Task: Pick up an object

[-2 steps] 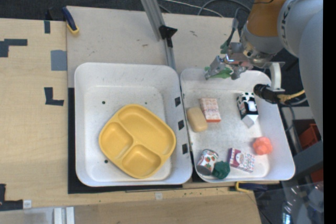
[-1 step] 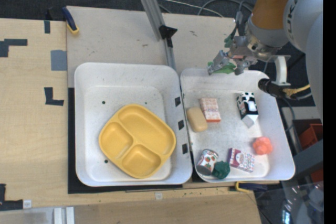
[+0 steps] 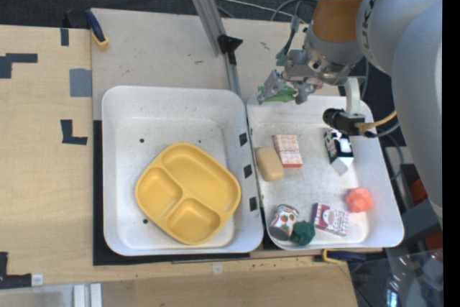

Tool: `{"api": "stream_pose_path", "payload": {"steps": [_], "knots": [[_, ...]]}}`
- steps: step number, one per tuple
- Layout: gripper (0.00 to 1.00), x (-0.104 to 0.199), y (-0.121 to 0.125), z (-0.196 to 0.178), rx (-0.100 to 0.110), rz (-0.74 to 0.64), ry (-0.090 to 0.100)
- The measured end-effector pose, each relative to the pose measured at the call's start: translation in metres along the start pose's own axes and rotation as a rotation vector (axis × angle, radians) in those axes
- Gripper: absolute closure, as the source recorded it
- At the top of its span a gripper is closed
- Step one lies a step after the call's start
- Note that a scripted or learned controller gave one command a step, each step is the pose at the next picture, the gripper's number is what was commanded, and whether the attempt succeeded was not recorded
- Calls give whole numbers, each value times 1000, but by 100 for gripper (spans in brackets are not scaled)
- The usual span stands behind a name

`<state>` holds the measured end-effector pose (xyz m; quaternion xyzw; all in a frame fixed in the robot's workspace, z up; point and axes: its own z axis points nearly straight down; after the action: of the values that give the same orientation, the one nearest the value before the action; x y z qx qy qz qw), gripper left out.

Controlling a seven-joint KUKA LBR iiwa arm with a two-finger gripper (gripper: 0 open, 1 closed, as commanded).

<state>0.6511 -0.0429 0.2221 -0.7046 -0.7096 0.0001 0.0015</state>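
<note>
We count two shallow white bins on the tabletop [image 3: 43,154]. The left bin [image 3: 115,154] holds one yellow three-compartment plastic tray [image 3: 188,192]. The right bin [image 3: 384,223] holds seven items: one tan oblong block [image 3: 269,163], one pink-and-white carton [image 3: 287,150], one black-and-white carton [image 3: 339,148], one orange lump [image 3: 359,199], one maroon packet [image 3: 330,218], one round printed item [image 3: 284,219], one dark green piece [image 3: 302,233]. The gripper [image 3: 287,92] hangs over that bin's far-left corner, a green object [image 3: 286,93] at its fingers; we cannot tell their opening.
</note>
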Motion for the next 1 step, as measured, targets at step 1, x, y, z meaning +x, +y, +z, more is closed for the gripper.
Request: {"api": "stream_pose_path", "payload": {"steps": [1], "knots": [[100, 59, 0, 0, -1, -1, 0]]}}
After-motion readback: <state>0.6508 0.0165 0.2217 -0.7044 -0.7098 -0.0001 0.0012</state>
